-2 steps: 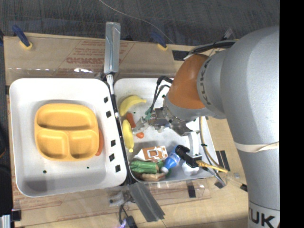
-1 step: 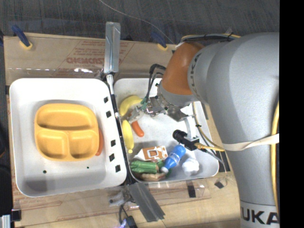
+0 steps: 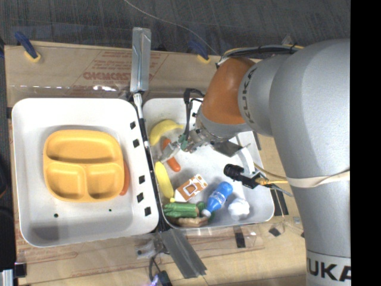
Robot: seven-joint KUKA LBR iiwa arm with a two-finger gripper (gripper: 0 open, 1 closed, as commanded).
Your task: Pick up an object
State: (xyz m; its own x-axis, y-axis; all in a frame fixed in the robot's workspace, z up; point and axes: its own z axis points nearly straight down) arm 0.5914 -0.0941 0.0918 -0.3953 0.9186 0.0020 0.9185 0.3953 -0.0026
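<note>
Over the right bin (image 3: 253, 216), the gripper (image 3: 183, 143) hangs low among the objects — whether its jaws are apart or together I cannot tell. Just beside it lie a yellow banana (image 3: 164, 128) and a small orange piece (image 3: 172, 164). Nearer the bin's front edge sit a blue bottle (image 3: 218, 196), an orange-and-white carton (image 3: 191, 187) and a green vegetable (image 3: 180, 208). A yellow divided tray (image 3: 83, 164) rests in the left bin (image 3: 36, 225).
</note>
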